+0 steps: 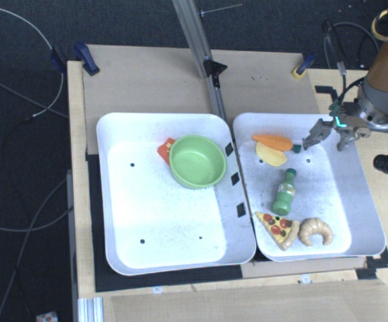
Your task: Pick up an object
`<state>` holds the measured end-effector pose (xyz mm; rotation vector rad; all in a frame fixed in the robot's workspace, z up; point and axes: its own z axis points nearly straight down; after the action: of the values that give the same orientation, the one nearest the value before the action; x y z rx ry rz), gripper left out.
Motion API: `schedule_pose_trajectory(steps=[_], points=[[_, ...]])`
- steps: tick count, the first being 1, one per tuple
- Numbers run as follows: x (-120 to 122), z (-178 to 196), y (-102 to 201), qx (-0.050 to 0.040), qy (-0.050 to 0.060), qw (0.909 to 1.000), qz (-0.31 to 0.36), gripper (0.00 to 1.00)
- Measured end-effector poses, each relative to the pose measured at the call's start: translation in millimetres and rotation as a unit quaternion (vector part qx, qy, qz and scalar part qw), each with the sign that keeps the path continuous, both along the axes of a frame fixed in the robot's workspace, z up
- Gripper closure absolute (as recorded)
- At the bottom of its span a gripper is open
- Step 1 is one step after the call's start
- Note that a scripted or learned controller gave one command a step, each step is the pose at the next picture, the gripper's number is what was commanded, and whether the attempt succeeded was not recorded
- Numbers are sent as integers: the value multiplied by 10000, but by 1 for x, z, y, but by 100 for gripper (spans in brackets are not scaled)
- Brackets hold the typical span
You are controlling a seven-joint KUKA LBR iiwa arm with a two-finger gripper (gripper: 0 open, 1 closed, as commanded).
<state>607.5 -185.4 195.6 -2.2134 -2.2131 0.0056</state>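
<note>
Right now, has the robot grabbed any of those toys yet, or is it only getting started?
Nothing looks picked up yet. The gripper hangs with its fingers spread over the right bin's far edge, nothing between them. The carrot, green bottle, pizza slice and croissant all lie in that bin. The whole grab is left: coming down on one, closing, lifting.

Green bowl [197, 160] hides most of the red object [165, 150]
</note>
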Motion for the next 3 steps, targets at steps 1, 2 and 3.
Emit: schedule_pose_trajectory(steps=[1, 2, 3], points=[[1, 2, 0, -5, -23, 10000, 2, 0], [-3, -43, -6, 1, 16, 10000, -7, 0], [-4, -96, -5, 3, 11, 10000, -3, 0]])
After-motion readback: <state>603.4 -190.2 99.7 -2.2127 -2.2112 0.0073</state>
